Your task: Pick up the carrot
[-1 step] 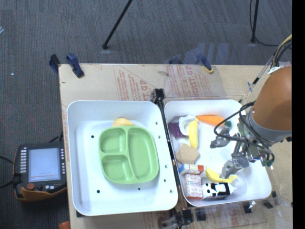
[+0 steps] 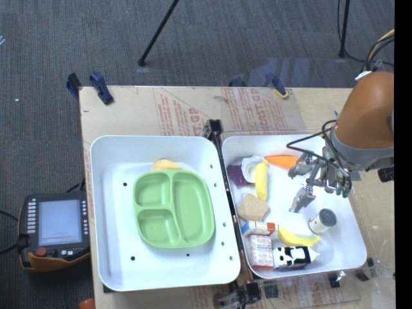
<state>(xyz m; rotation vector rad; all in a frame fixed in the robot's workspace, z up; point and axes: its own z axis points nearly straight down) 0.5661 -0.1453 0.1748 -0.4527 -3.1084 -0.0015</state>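
- The gripper (image 2: 307, 188) hangs over the right bin (image 2: 351, 227), with its fingers spread apart and nothing between them.
- The carrot (image 2: 281, 161) lies near the top of that bin, just left of the gripper, not touched.
- A banana (image 2: 261, 180) lies beside the carrot, and a bread slice (image 2: 253, 207) sits below.
- A green plate (image 2: 174, 209) with three parts sits in the left bin (image 2: 109, 237).

red print on the cardboard sheet (image 2: 193, 111) under the bins, too small + upside down, no text readable.
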